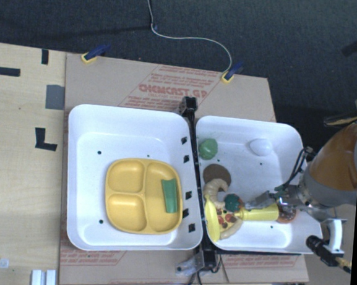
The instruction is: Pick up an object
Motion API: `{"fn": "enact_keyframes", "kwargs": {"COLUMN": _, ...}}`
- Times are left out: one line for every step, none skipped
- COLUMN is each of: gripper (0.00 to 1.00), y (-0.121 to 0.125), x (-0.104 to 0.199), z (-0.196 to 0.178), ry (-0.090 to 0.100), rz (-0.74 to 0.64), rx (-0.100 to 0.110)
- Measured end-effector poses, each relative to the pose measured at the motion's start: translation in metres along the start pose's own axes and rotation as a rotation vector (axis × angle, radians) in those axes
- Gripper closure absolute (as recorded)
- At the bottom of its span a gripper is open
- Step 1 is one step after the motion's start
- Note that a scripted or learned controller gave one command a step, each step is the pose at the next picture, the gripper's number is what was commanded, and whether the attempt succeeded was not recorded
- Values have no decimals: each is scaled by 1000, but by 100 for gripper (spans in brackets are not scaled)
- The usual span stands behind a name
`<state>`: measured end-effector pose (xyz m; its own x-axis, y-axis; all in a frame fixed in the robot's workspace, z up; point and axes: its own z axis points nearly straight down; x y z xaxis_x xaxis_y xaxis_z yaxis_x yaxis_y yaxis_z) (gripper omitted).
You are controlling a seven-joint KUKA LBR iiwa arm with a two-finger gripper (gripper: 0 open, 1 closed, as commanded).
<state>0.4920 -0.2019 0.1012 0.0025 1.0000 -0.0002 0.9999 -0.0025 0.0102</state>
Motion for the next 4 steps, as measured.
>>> {"fn": "enact_keyframes", "kwargs": {"gripper": 0, "y": 6, "x": 1, "z": 13, "ry": -3, "rz": -8, "rx": -5}}
{"fn": "enact_keyframes", "kwargs": {"gripper": 100, "y": 6, "x": -5, "z": -1, "ry": -18, "rz": -2, "rx": -12}}
{"fn": "enact_keyframes", "kwargs": {"gripper": 100, "y": 15, "x": -2, "z": -46, "ry": -1, "rz": -4, "rx": 8}}
{"fn": "enact_keyframes", "kwargs": {"gripper": 100, "y": 21, "x": -11, "z": -97, "ry": -2, "rz": -4, "rx": 7}}
